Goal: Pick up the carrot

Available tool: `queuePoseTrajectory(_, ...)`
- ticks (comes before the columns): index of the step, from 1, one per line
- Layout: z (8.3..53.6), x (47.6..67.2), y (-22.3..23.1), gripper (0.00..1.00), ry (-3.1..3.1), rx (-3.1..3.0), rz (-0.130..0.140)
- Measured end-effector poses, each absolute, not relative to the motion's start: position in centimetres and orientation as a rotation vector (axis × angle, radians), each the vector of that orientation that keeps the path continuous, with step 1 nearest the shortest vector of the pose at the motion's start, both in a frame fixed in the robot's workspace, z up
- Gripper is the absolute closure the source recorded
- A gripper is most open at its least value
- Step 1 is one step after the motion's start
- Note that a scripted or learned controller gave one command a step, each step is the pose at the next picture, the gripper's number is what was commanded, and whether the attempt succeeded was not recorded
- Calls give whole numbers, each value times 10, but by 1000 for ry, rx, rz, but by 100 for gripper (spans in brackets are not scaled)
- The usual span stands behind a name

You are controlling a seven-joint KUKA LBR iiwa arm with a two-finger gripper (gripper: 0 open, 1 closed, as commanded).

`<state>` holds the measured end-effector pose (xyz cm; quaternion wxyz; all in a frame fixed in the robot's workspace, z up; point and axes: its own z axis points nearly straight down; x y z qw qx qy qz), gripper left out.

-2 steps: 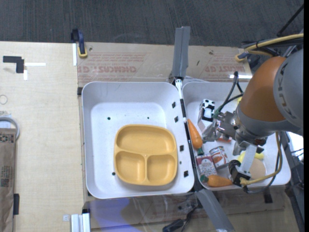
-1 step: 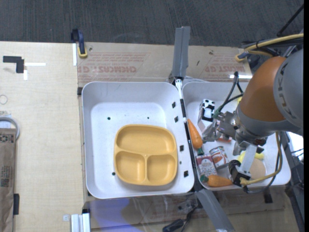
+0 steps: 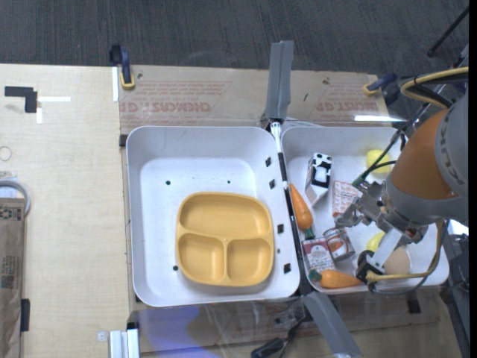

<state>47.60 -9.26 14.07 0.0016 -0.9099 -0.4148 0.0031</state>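
From my console the carrot (image 3: 300,206) lies in the right bin (image 3: 339,133), tilted against the wall it shares with the left bin (image 3: 138,200); a second orange piece (image 3: 339,279) of similar shape rests along the near wall; my gripper (image 3: 352,216) hangs low over the clutter, just beside a small can (image 3: 339,245) and apart from both orange things; I cannot tell whether it is open or closed; nothing is lifted, so I judge that reach, grasp and lift all remain.

- Bright and even from overhead, with only faint, soft shadow just beside the yellow plate (image 3: 225,239).
- Mild sheen on the white bin (image 3: 138,200) wall left of the plate.
- Sharp around the plate; bluish glare below it.
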Motion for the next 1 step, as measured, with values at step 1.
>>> queuePoseTrajectory(1, 314, 488, -117, 0, -1188, -2909, 7)
